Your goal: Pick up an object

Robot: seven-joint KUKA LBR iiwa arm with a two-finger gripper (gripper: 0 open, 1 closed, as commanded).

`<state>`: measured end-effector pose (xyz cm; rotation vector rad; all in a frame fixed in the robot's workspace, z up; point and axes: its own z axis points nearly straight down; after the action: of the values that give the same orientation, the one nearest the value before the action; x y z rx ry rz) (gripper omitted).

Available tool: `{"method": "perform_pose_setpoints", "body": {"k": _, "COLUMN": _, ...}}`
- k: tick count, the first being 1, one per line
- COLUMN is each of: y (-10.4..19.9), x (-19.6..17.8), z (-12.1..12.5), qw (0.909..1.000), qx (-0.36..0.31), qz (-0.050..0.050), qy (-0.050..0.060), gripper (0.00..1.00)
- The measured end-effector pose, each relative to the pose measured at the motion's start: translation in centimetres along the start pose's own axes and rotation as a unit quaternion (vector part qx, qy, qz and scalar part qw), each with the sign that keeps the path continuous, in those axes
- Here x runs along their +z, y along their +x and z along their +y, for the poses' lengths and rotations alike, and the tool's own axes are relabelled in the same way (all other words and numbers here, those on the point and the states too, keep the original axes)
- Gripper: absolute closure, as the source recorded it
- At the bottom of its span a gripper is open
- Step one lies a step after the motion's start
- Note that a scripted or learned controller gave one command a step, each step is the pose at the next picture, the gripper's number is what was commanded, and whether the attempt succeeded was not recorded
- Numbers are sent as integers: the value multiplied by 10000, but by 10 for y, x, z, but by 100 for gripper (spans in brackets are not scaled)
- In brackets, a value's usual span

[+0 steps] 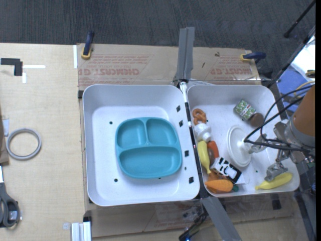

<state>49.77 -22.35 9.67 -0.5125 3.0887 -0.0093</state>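
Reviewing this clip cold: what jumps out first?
The teal divided plate alone in the left bin draws the eye. The right bin has a clutter of toy food along its left wall, and the gripper hangs over a yellow banana at its near right corner.

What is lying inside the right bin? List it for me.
Inside the right bin: a pretzel, white bottle, two bananas, carrot, white plate, green packet, black-and-white item. The gripper hides whatever lies beneath it.

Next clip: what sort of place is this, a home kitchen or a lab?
Most likely a robotics lab bench: two shallow white plastic bins clamped over cardboard, toy food such as a yellow plastic banana, and a grey robot arm trailing cables.
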Motion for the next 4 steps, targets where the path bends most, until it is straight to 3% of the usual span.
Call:
{"method": "perform_pose_setpoints", "body": {"k": 1, "y": -51, "x": -5, "z": 25, "qw": 9976, "qx": -692, "qz": 17, "qy": -36, "gripper": 0}}
{"method": "perform_pose_setpoints", "body": {"k": 2, "y": -107, "x": 2, "z": 78, "qw": 9988, "qx": -483, "qz": 20, "qy": -4, "gripper": 0}}
{"method": "perform_pose_setpoints", "body": {"k": 3, "y": -45, "x": -9, "z": 79, "qw": 9997, "qx": -63, "qz": -217, "qy": 113, "gripper": 0}}
{"method": "perform_pose_setpoints", "body": {"k": 4, "y": -46, "x": 0, "z": 111, "qw": 9998, "qx": 205, "qz": -28, "qy": 6, "gripper": 0}}
